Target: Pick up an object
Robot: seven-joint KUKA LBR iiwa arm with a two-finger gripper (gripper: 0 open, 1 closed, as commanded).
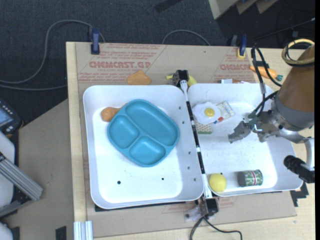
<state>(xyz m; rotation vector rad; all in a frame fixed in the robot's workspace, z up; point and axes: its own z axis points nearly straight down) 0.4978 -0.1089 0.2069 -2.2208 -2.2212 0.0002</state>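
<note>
Nothing between my fingers; gripper (239, 134) hangs released over right bin (235, 154). Candidates there: fried-egg toy (208, 112) by divider, lemon (217, 182) and green can (249, 178) at near edge. Left bin (100, 174): blue divided plate (143, 132), orange item (107, 114) touching it.

We see the gripper (240, 133) hovering over the right bin (235, 170), with a lemon (217, 182) and can (249, 178) near its front edge.
</note>
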